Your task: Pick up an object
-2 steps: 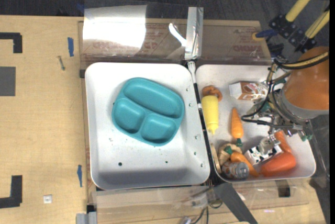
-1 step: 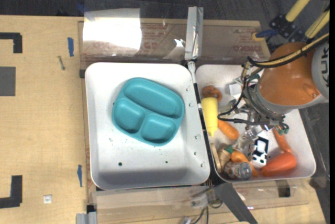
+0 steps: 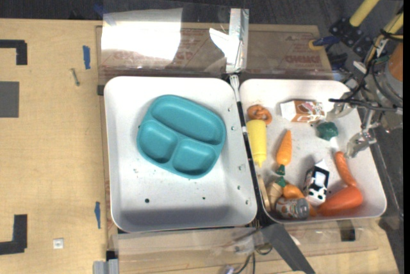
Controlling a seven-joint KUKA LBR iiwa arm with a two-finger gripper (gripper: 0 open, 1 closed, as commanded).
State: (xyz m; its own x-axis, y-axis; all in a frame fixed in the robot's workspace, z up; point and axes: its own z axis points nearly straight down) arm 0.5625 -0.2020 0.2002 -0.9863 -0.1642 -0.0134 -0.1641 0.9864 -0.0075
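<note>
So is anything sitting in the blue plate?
Empty. The teal divided plate in the left bin shows three bare compartments, nothing in them.

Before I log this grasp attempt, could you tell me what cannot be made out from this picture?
- Tool, camera view: small and blurred at the right bin's far edge; its finger state is unreadable.
- Arm: cut off by the frame's right edge.
- Small toys at the bin's near corner: piled and overlapping, too small to identify.

At the frame's right edge you see the arm [image 3: 391, 74]: dark cables, metallic gripper [image 3: 359, 141] parts, orange band.
</note>
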